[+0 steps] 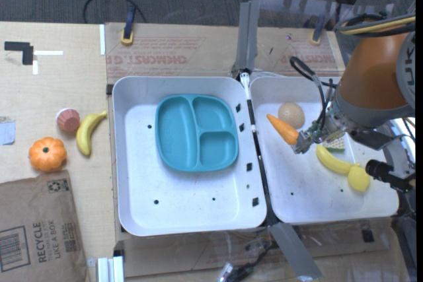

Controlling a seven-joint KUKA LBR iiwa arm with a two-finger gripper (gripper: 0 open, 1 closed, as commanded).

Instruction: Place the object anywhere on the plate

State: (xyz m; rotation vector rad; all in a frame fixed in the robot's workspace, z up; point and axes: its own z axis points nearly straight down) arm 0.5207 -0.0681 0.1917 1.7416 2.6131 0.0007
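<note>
Off the bins on the bench: pumpkin (47, 154), pinkish cupcake-like toy (68, 120), small banana (89, 132) (none in play). Left bin (132, 208) holds the teal divided plate (197, 132), nothing on it. Right bin (291, 205): carrot (283, 129) lying with its long axis slanted up-left to down-right, beige ball (291, 114) just behind it, yellow banana (342, 166) further right. Gripper (305, 142) sits at the carrot's lower-right end, touching or nearly; likely target is the carrot, but can't tell if it's between the fingers, or whether they're open or closed. Plate lies left, across the bin divider
</note>
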